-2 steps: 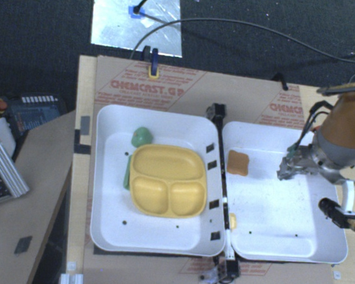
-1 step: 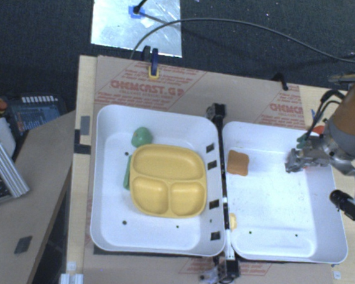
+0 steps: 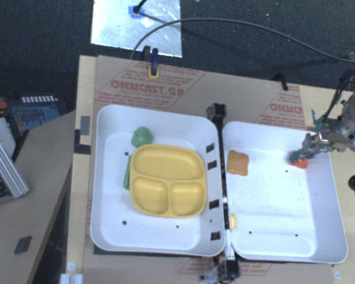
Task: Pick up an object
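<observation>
Two bins: in the right bin (image 3: 317, 245), the gripper (image 3: 306, 152) touches a small orange-red object (image 3: 298, 160) near the far wall. Finger state unclear. It may slip, being tiny and wall-crowded.

Two white bins (image 3: 155, 245) are set side by side on a sheet of printed cardboard (image 3: 170, 84). Behind the cardboard, a metal plate (image 3: 167, 19) is seen on dark carpet. A blue and yellow clamp (image 3: 154, 64) is fixed at the cardboard's far edge. Left of the cardboard, an aluminium rail (image 3: 1, 159) is laid on a side table.
</observation>
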`<state>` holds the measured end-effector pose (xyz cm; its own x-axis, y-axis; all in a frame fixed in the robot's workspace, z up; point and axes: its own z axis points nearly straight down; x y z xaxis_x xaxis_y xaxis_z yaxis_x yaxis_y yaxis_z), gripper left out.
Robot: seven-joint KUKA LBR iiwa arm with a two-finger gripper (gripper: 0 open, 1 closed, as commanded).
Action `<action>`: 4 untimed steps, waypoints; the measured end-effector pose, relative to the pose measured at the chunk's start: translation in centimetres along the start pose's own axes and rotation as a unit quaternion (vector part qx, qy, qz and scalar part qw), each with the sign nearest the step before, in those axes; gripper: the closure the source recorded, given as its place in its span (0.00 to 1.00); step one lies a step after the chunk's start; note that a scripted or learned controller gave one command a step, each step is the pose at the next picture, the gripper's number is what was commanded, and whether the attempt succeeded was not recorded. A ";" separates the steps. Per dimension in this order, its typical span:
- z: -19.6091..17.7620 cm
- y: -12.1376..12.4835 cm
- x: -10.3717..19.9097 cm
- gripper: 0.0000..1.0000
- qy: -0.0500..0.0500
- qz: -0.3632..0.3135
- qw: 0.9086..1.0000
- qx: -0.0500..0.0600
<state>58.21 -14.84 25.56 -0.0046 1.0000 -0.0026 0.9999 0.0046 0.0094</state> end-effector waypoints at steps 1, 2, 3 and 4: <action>-2.2 0.1 0.0 1.00 0.001 0.000 1.000 0.002; -1.1 -0.4 4.4 1.00 0.002 -0.002 1.000 0.004; -0.7 -1.7 8.4 1.00 0.002 -0.002 1.000 0.004; -0.6 -2.5 13.1 1.00 0.002 -0.002 1.000 0.004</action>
<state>55.62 -1.76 26.14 -0.0092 1.0000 0.0015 1.0000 0.0092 0.0009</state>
